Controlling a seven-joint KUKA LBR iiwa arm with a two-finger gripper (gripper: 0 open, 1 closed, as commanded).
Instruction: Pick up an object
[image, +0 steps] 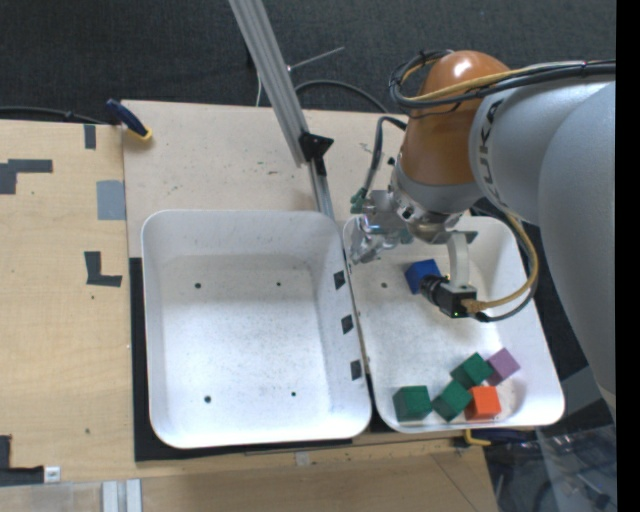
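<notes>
My gripper (368, 238) hangs low over the far left corner of the right bin (400, 330), close to the wall between the two bins. A blue block (421, 274) lies just to its right on the bin floor, apart from the gripper. At the near right corner of the same bin sit three green blocks (411, 402) (452, 400) (472, 370), an orange block (485, 401) and a purple block (503, 363), packed close together. I see nothing between the gripper's tips.
The left bin (245, 330) lies beside the right one. A slanted metal rail (290, 110) runs from the top of the view down to the bins' shared wall. A black cable fitting (448, 296) hangs by the blue block.
</notes>
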